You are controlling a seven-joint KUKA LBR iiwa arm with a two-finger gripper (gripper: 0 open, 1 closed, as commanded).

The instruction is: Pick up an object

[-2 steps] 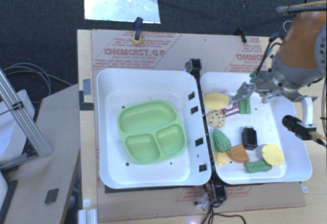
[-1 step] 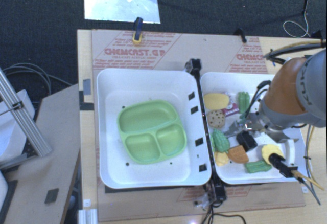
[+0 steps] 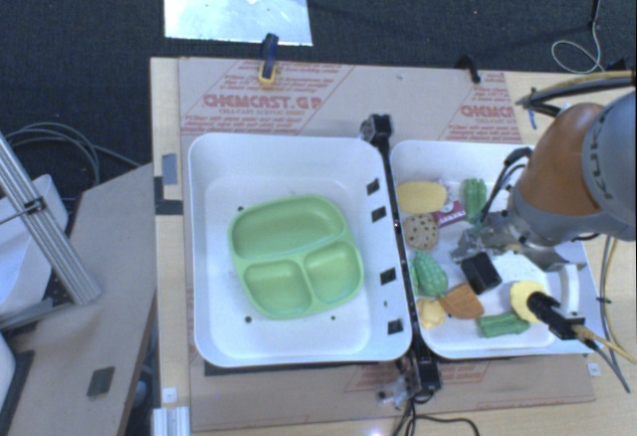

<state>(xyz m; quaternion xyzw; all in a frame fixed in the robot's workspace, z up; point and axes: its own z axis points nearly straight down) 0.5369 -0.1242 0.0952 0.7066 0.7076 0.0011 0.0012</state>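
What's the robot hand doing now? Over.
Hand low over right bin, among the toys. Grip unclear. Green tray sits in left bin.

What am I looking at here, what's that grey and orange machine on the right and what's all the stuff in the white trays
This is a single camera fixed above a workbench, looking down at a slant. The grey machine with the orange band is a robot arm reaching in from the right; its job is to pick up an object. Its gripper hangs low over the right white bin, among the toys. I can't tell whether it is holding anything.

That right bin holds small toy foods: a yellow piece, a speckled cookie-like piece, green pieces, an orange-brown one and a black block.

The left white bin holds a light green divided tray with three compartments.
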